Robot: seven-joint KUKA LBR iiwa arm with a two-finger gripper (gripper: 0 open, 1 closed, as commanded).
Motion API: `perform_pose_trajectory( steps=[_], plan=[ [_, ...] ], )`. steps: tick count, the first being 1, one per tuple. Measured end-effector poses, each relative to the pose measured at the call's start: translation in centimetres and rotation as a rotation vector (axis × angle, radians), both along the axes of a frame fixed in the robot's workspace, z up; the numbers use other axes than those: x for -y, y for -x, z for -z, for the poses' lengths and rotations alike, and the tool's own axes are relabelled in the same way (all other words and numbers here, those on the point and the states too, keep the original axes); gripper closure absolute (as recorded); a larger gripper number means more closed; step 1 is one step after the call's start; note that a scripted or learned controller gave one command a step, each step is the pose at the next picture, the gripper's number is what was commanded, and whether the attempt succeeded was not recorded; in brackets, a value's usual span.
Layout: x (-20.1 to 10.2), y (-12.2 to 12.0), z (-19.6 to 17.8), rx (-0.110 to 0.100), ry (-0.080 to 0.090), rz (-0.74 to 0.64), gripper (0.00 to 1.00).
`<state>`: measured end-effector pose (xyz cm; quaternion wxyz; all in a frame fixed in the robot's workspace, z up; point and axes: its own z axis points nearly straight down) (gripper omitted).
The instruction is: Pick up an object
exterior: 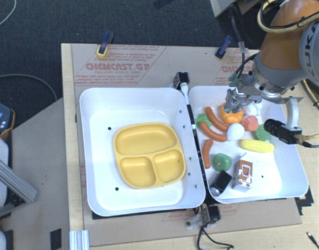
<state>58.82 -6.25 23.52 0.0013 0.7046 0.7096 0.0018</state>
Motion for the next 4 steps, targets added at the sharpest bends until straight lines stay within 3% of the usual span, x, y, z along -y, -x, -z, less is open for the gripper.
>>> perform_pose_trajectory(
  steps=[1,3,4],
  plan=[
    [-3.8,0.0,0.3,-0.005,0.0,0.003,1.0],
    [-3.7,-0.4,0.0,-0.004,0.001,0.007,1.0],
    [-4.1,-0.5,2.1,-0.009,0.001,0.006,1.0]
  ],
)
